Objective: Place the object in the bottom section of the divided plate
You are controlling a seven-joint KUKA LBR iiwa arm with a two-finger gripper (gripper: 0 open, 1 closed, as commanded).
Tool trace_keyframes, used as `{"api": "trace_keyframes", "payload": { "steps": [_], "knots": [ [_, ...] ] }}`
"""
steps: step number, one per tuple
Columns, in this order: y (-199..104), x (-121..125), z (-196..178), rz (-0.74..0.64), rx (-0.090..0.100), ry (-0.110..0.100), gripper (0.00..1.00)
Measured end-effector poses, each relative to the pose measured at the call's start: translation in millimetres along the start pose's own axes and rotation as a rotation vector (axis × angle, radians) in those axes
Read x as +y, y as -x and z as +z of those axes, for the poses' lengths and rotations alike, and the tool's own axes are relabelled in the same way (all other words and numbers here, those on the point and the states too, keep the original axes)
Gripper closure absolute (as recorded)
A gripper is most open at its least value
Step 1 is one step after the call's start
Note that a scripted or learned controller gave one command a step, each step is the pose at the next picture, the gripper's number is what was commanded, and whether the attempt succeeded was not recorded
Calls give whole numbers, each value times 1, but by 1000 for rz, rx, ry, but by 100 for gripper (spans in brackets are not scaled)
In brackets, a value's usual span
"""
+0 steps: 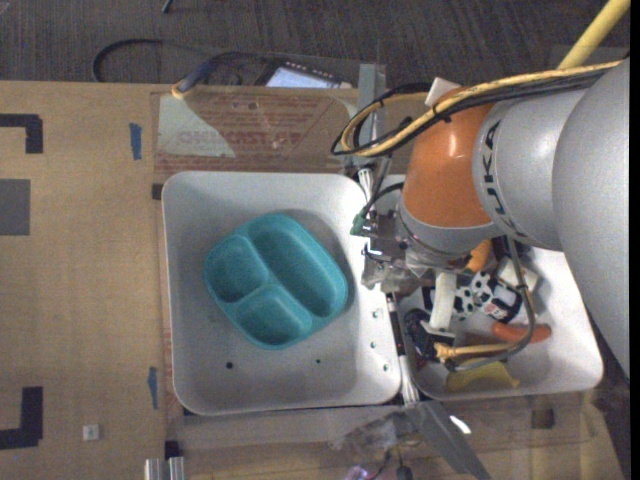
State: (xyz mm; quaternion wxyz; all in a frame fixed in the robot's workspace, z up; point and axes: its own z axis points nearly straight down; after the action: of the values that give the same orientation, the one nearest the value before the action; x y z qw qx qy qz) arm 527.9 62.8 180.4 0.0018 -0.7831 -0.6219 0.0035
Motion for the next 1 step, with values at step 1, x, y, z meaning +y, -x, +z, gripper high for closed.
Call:
{"api": "trace_keyframes", "payload": {
  "steps": [1],
  "knots": [
    [8,-19,-35,131,-1,0,100]
  ]
}}
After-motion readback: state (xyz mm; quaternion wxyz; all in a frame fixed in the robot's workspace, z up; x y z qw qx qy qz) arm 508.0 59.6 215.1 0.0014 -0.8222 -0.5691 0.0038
